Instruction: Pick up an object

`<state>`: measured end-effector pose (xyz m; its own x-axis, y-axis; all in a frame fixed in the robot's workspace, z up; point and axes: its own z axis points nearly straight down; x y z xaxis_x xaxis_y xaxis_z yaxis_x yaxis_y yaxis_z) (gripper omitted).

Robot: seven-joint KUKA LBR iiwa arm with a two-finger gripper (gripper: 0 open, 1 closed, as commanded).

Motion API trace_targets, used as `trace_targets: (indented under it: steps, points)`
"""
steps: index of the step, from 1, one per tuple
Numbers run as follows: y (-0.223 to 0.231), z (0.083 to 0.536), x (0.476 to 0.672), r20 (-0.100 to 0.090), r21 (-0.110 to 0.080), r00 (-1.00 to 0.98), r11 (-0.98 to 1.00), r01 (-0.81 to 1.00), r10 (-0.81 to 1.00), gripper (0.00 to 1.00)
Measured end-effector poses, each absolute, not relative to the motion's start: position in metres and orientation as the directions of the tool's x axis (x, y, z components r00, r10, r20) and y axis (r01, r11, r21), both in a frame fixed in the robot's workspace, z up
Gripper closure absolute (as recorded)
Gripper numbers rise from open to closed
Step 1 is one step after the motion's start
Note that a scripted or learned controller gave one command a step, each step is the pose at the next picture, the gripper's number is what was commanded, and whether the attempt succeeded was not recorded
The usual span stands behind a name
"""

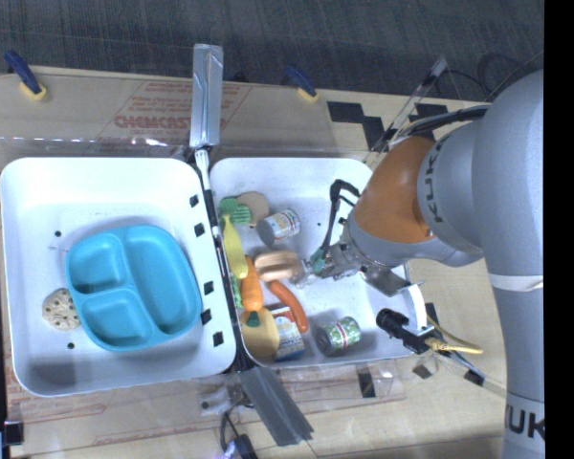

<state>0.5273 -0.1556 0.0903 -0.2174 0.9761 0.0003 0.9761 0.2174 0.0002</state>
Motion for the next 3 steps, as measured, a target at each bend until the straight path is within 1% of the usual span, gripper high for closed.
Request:
trace_targets:
  steps: [1, 2, 3]
  points:
    - [-0.112, 0.089, 0.566, 0.004, -0.003, -0.271, 0.271, 0.963, 0.963, 0.00]
    - [-0.096, 0.089, 0.494, 0.004, -0.004, -0.331, 0.331, 0.943, 0.943, 0.00]
    - [-0.109, 0.089, 0.538, 0.001, -0.003, -0.251, 0.251, 0.968, 0.968, 0.00]
